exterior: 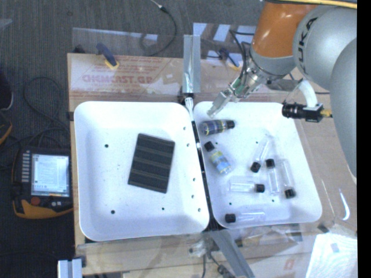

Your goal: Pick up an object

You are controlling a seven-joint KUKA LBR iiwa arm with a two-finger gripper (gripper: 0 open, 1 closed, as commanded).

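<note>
Pincer (220,105) sat over the back-left corner of the right bin (301,155), angled down and to the left from the wrist; can't tell whether it was open or shut, and nothing visible between the tips.

Closest item: dark bottle (217,126) just below the tips, apart from them, lying on its side. Long axis ran roughly left-right across the bin, black cap to the right, slightly raised toward the back.

Next: small bottle with blue label (218,158) nearer the front, lying flat, long axis diagonal, black cap toward the upper left near the divider.

Clear vials scattered mid to front right, all lying down:
- vial (261,153), diagonal, cap at lower left
- vial (272,175), near vertical in view, cap at top
- vial (286,179), near vertical, cap at bottom
- vial (246,186), horizontal, cap to the right
- vial (244,217), horizontal, cap to the left, by the front wall

Left bin (98,213) held a black ribbed rectangular pad (151,163), flat, long axis slightly tilted from front-back.

Handheld controller (42,181) lay on the floor left of the table.
</note>
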